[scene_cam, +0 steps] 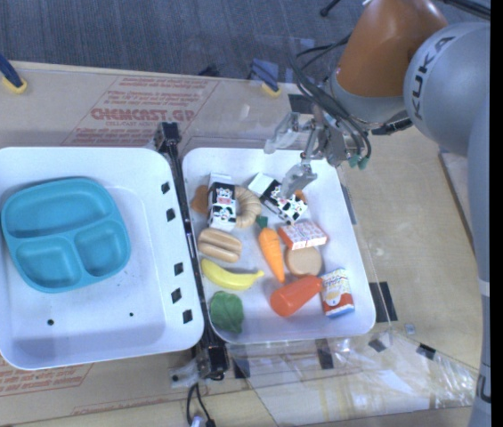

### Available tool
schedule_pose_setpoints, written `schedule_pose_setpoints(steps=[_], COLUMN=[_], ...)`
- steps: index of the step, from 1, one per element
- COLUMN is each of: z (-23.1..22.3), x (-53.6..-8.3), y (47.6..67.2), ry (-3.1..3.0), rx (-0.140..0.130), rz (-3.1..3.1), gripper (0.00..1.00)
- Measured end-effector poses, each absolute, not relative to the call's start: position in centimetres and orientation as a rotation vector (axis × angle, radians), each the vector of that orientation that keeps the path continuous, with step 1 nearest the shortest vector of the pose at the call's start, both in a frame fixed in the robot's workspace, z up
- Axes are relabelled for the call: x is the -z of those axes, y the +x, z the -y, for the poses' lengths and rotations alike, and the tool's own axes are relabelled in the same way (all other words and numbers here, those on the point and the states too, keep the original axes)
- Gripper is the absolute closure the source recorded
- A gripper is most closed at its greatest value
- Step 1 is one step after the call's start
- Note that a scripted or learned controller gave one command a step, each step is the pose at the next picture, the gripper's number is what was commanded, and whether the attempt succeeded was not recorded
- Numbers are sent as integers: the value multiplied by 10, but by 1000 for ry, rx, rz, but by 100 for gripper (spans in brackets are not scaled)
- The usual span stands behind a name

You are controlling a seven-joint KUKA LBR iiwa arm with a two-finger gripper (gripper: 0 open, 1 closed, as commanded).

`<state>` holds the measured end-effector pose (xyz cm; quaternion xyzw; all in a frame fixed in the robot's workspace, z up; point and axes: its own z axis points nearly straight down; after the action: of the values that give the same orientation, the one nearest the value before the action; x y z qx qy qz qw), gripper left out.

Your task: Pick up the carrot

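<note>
The carrot (272, 253) is orange with a small green top and lies in the middle of the right bin (358, 265), pointing toward the near edge. It rests between a hot dog (219, 245) on its left and a bread slice (304, 261) on its right. My gripper (299, 180) hangs over the far part of this bin, above a small black-and-white cow-patterned carton (288, 206). It is up and to the right of the carrot and apart from it. Nothing is seen held in it.
Crowded around the carrot are a milk carton (223, 205), a banana (231, 277), broccoli (226, 311), a red-orange pepper (296, 295), a small red box (303, 234) and a can (336, 292). The left bin (2, 327) holds a blue divided tray (64, 231).
</note>
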<state>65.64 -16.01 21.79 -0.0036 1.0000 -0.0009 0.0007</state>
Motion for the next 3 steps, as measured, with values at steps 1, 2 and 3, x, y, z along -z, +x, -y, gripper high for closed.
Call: schedule_pose_setpoints(steps=[1,2,3], z=[152,140,121], x=[-94,-91,-93], y=[605,494,561], ry=[-479,-456,64], rx=[1,-2,-2], rz=[-3100,-3109,-3138], gripper=[0,0,0])
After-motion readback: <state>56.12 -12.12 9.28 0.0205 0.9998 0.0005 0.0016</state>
